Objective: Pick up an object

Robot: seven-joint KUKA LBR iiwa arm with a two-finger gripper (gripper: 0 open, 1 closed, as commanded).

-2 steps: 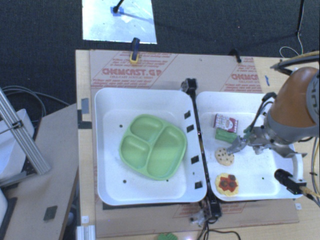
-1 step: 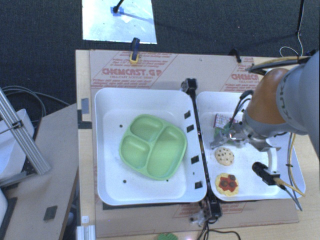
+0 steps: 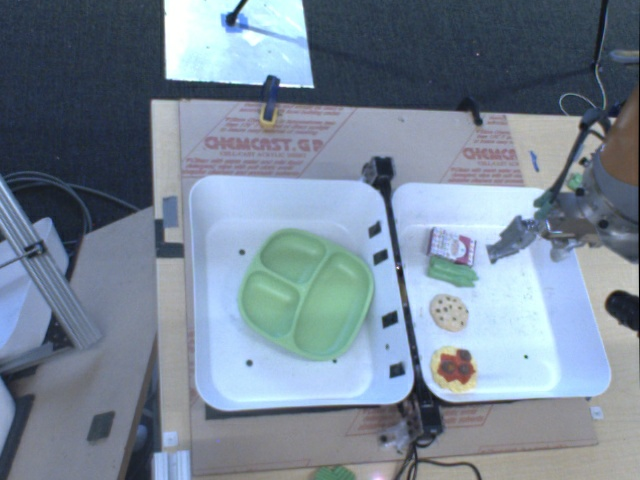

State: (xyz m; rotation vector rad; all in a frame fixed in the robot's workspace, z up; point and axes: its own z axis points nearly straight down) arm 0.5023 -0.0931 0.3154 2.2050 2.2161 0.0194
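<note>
Gripper [image 3: 506, 240] above right bin [image 3: 575, 308], just beside red-white carton [image 3: 452, 246]; grip state cannot tell.

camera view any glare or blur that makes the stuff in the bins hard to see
In the camera view the light is even and soft, with no glare on the shallow white right bin or the green divided plastic plate; the small toy foods are sharp enough to tell apart, the grey hand looks slightly soft, and the silvery sheet on the floor is washed out.

red "chemcast gp" print repeats on the brown sheet [image 3: 300, 133] under the bins.
</note>
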